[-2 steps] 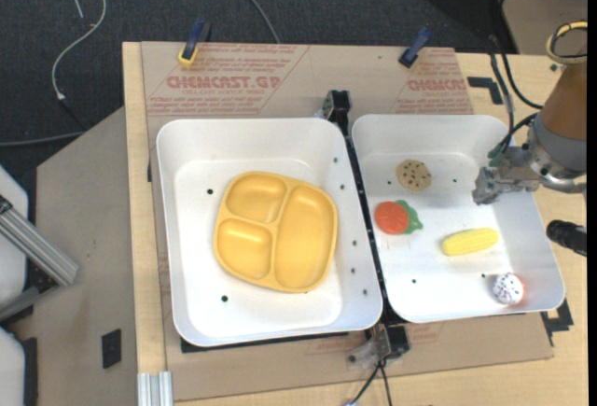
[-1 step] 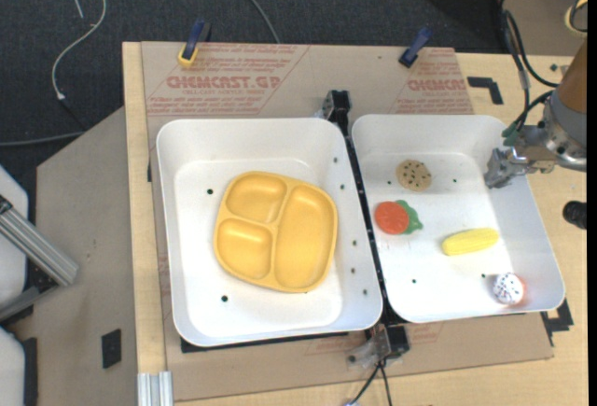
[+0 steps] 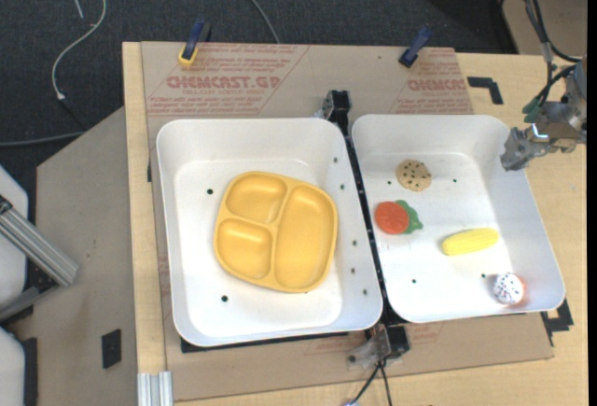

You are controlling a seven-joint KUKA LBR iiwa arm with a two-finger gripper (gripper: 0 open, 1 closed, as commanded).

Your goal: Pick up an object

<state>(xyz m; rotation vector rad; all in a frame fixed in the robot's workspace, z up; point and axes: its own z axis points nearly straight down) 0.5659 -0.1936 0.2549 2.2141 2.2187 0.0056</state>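
1. You have the gripper (image 3: 519, 152) at the far right rim of the right bin (image 3: 536, 208), over its upper corner; nothing sits between its fingers, and you cannot tell from here how they stand.
2. Your candidate objects all lie in the right bin: a cookie (image 3: 413, 175) nearest the gripper, a red tomato with a green leaf (image 3: 395, 217) below it, a yellow banana-like piece (image 3: 469, 242) to the right of the tomato, and a white die (image 3: 507, 288) in the lower right corner.
3. These four lie apart from one another, none touching.
4. In the left bin (image 3: 187, 208) you see a yellow divided plate (image 3: 276, 231), well apart from the gripper.
5. Two blue clamps (image 3: 194, 40) hold the cardboard behind the bins.
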